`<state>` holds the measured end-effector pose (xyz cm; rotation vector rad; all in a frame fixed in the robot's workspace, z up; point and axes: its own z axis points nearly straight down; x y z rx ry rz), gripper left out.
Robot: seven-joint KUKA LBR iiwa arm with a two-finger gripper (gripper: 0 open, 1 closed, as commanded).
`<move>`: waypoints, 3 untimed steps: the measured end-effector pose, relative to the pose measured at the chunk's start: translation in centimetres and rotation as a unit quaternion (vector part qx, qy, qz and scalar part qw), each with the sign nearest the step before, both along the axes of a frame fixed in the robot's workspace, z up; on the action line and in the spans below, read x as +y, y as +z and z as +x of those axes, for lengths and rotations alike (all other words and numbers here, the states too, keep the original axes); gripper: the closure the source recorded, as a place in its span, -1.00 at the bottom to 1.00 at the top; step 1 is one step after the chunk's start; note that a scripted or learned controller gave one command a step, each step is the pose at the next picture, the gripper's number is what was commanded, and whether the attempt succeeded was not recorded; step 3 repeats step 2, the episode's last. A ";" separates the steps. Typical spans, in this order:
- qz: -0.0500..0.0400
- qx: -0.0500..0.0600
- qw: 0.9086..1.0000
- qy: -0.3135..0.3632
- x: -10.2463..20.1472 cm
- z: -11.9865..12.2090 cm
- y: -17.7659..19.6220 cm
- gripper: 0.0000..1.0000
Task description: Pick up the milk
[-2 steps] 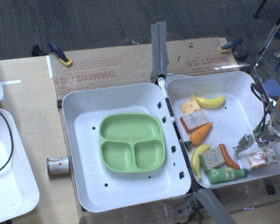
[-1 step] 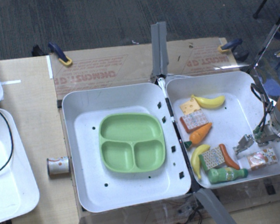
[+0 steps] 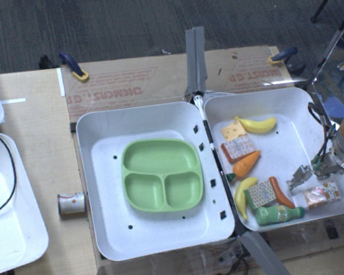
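The milk (image 3: 322, 195) is a small white and pink carton lying on its side near the front right corner of the right bin (image 3: 280, 97). My gripper (image 3: 298, 177) hangs low in that bin, just up and left of the carton and apart from it. Its grey fingers (image 3: 293, 181) stand open with nothing between them. The arm comes in from the right, over the bin's right rim.
Left of the gripper lie a red sausage (image 3: 281, 193), a patterned box (image 3: 261, 194), a banana (image 3: 242, 195), a green bottle (image 3: 278, 215) and a carrot (image 3: 246, 163). Farther back are a red box (image 3: 239, 148) and a second banana (image 3: 257, 125). A green divided plate (image 3: 162, 174) is in the left bin.
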<state>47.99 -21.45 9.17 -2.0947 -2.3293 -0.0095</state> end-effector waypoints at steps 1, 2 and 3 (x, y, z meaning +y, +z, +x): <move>0.000 0.000 1.000 0.001 0.0 0.0 0.0 -1.00; -0.005 0.000 0.996 -0.093 4.5 -0.2 3.7 -1.00; -0.005 0.000 0.996 -0.093 4.5 -0.2 3.7 -1.00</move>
